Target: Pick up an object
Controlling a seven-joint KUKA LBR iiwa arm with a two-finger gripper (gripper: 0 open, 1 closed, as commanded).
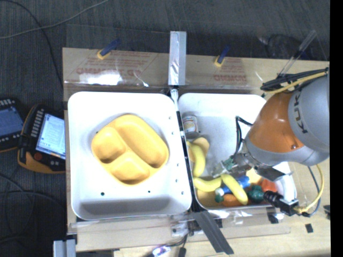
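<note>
The right bin holds a heap of toys along its near side. A curved yellow banana lies near the divider, and a second banana and a third banana lie closer to the front. Small blue, orange, green and red pieces are packed around them. My gripper reaches down from the orange wrist right over this heap, just above the third banana. The wrist hides its tip.
A yellow divided plate fills the middle of the left bin. A small clear jar stands at the right bin's back left. The arm covers the right bin's right side. A handheld pendant lies left of the bench.
</note>
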